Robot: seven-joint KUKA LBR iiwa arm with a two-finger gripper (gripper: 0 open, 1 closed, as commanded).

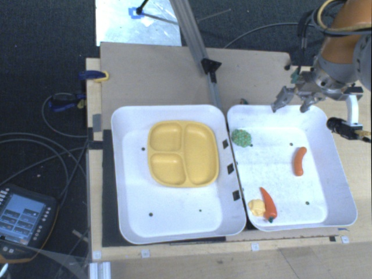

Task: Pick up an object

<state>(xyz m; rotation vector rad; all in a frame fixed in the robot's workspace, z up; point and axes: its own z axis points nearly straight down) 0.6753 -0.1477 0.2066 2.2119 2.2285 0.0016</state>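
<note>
Nearest the camera, in the right bin (343,211), a chilli (268,203) lies slanted with a small yellow piece (256,206) touching its left side. Further up, a sausage (299,161) lies alone near the bin's right wall, and a broccoli (241,137) sits close to the left wall. The left bin (131,173) holds a yellow tray (181,153) with three compartments.

At the far edge of the right bin the tool (294,102) hangs above the rim, its two fingers apart with nothing between them, well clear of every item.

Likely troubles, as I judge them: a grab at the chilli could catch the yellow piece too or nudge both away; the broccoli is round and may roll from the closing fingers; its closeness to the wall could block one finger.
</note>
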